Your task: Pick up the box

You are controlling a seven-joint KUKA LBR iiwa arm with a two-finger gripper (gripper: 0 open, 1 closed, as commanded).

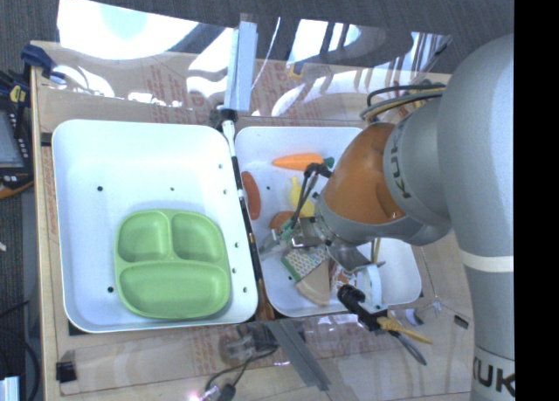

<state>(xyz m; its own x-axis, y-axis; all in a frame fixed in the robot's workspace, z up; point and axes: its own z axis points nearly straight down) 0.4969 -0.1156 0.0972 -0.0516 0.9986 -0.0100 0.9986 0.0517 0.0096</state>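
Note:
A small box (305, 262) with a green-and-white speckled face lies tilted in the right bin (403, 279), near its front middle. My gripper (290, 235) is low in that bin, just above and left of the box and close to its upper edge. The orange-banded wrist (367, 190) hangs over the middle of the bin and hides what lies beneath it. From this view I cannot make out whether the box is between the gripper's tips.
In the right bin an orange carrot (299, 162) lies at the back, a red-brown piece (251, 194) by the left wall, a yellow item (303, 201) beside the wrist and a tan wedge (315, 291) in front of the box. The left bin (79, 181) holds a green divided plate (172, 264).

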